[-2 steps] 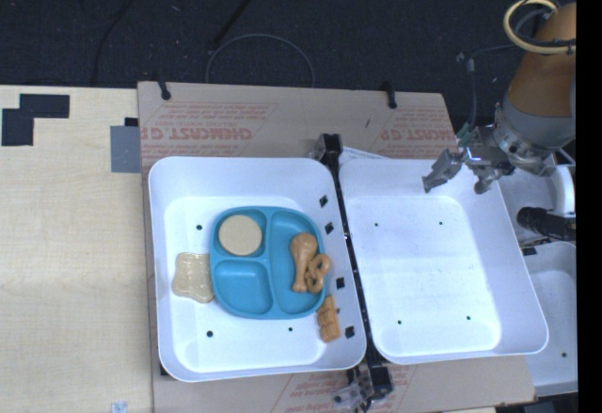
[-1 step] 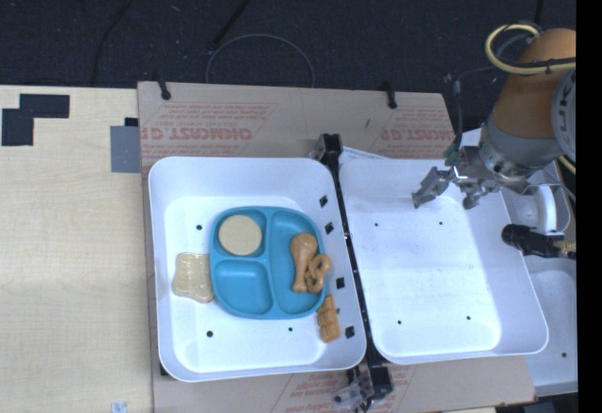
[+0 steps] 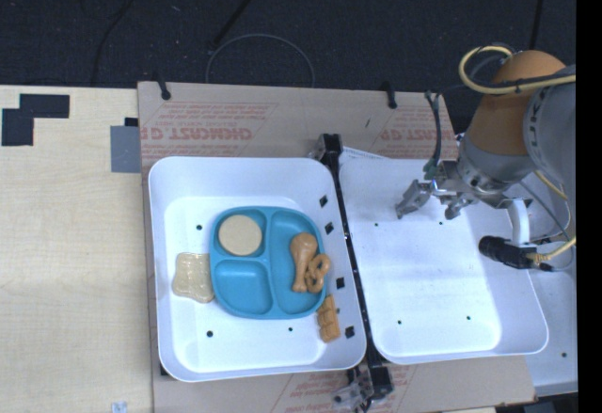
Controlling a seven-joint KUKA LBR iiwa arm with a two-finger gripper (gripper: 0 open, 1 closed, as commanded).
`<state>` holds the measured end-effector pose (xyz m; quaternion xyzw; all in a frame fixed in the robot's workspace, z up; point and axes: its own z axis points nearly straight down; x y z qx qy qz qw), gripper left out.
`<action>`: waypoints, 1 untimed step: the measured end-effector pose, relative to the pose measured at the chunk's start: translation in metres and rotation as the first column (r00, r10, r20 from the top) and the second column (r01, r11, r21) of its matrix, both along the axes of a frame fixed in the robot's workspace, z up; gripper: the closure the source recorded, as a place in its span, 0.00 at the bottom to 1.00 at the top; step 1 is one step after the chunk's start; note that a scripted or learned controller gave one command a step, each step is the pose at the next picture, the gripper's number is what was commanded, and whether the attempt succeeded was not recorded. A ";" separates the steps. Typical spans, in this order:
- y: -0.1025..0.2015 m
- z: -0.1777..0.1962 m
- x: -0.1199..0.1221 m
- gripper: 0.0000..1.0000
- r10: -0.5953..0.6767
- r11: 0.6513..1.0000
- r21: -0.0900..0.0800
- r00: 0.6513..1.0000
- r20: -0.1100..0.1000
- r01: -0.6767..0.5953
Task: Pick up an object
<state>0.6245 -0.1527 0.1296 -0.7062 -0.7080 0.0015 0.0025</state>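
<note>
In the left bin (image 3: 179, 345) lies a blue divided plate (image 3: 252, 293). It carries a round tan biscuit (image 3: 239, 234), a tan drumstick (image 3: 303, 256) and a pretzel (image 3: 321, 271). A pale slice of toast (image 3: 193, 277) rests on the bin floor against the plate's left edge. A small brown piece (image 3: 328, 319) lies by the plate's lower right corner. My gripper (image 3: 429, 205) hangs over the upper part of the right bin (image 3: 442, 308), far from all these items. It is open, with nothing between its fingers.
A black divider with clips (image 3: 340, 242) runs between the two bins. A black cable end (image 3: 503, 251) with yellow wire hangs from the arm over the right bin's right side. Cardboard (image 3: 235, 124) lies under the bins.
</note>
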 end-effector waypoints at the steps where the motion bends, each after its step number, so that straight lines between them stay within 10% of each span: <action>1: 0.001 -0.044 0.000 0.00 -0.001 1.000 -0.001 1.000 0.000 0.001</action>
